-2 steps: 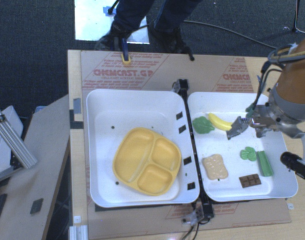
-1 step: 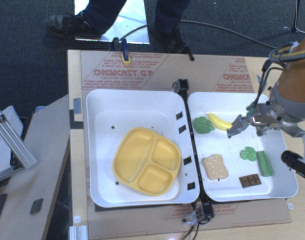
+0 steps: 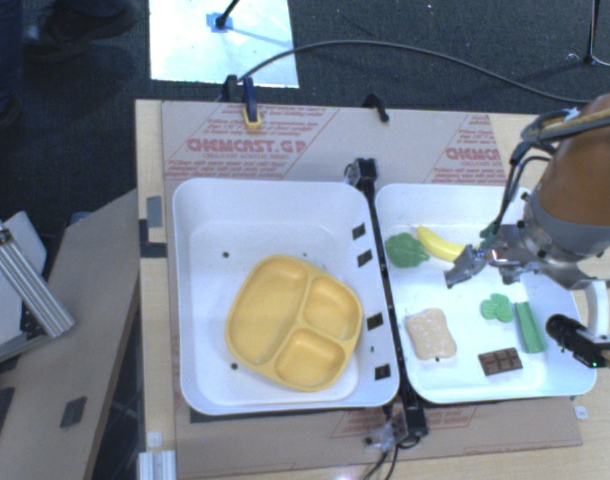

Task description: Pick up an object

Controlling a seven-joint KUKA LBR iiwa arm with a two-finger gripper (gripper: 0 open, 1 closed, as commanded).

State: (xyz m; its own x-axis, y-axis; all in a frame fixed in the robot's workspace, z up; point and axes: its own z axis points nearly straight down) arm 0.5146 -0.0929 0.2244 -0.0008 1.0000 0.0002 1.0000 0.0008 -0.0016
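Right, the grey two-finger gripper (image 3: 467,266) hangs low over the right white bin (image 3: 425,373), its tips blurred, so I cannot tell their state. Both bins sit on a brown printed board (image 3: 275,138) over dark carpet. Just beside the gripper lies a yellow plastic banana (image 3: 440,244), with a green leafy toy (image 3: 406,251) touching it, and the left white bin (image 3: 200,268) holds a yellow divided tray (image 3: 294,321)

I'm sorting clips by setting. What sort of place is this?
Probably a robotics lab bench: a robot arm reaches over two white bins, holding toy food like a banana and a yellow divided tray.
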